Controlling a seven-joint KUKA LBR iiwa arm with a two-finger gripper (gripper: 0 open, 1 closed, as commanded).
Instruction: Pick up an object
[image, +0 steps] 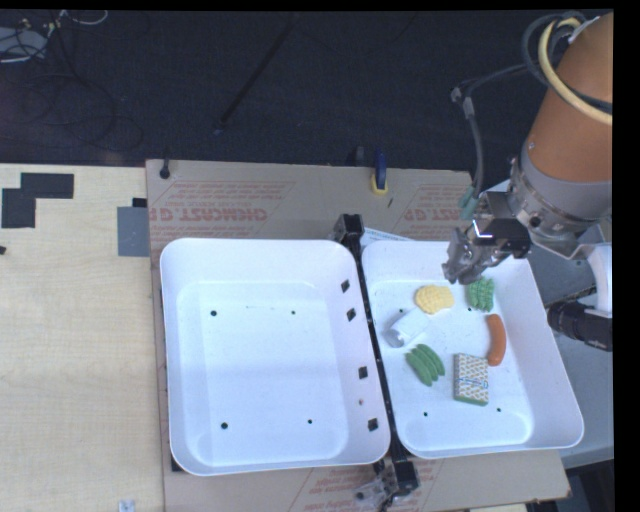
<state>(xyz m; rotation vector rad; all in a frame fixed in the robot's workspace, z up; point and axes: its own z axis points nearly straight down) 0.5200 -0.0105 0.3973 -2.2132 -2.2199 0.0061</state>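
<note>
- While I reach in from the right, my grey arm (565, 120) with its orange band fills the upper right corner above the worktop (70, 330).
- The left bin (190, 270) sits beside the right bin (545, 420), their inner walls touching along a row of black clips.
- My fingers (462, 262) hang over the upper edge of the right bin, just above and between the yellow piece and the bright green piece; I cannot tell whether they are apart or together, and I see nothing between them.
- A patterned box (471, 379) lies toward the bin's lower right, tilted slightly.
- A dark green pod (425, 363) lies just left of that box.
- An orange sausage-shaped piece (495, 339) lies above the box, near the bin's right side.
- The yellow piece (434, 298) rests near the bin's middle top.
- The bright green piece (481, 293) lies just right of the yellow one.
- A small white piece (397, 329) lies near the bin's left wall, hard to make out against the white.
</note>
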